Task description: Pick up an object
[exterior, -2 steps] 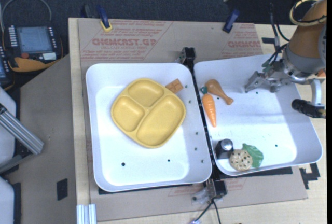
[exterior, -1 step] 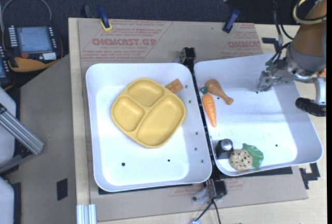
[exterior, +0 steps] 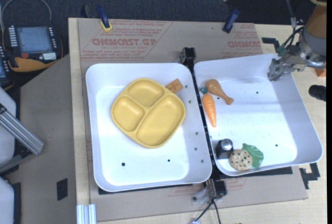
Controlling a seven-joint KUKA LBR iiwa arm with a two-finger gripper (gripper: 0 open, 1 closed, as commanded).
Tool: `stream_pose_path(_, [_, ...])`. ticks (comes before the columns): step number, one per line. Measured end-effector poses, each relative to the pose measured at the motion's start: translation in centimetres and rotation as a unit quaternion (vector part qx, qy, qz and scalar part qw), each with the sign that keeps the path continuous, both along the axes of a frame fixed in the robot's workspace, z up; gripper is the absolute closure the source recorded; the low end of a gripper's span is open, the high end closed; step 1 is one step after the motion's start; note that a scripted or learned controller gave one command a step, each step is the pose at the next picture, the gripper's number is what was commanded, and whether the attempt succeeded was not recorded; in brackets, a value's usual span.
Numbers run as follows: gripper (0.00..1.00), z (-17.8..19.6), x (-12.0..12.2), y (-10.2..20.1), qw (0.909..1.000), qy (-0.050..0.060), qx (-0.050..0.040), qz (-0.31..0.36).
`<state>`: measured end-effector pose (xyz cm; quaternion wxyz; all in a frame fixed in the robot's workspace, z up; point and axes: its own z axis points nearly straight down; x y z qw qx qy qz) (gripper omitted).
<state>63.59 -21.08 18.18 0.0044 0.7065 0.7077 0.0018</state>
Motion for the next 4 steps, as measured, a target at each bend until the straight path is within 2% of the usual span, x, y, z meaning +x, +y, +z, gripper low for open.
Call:
stream_pose_path(1, [1.00, 4.5, 0.2, 0.0, 1.0000, 0.000, 0.0000, 0.000])
stream_pose_path(3, [1.00, 6.1, -0.9, 10.1, 1.0000, 0.005, 0.0029, 0.002])
stream_pose_path(4, [1.00, 6.3, -2.9, 14.7, 1.0000, 0.006, 0.0030, 0.002])
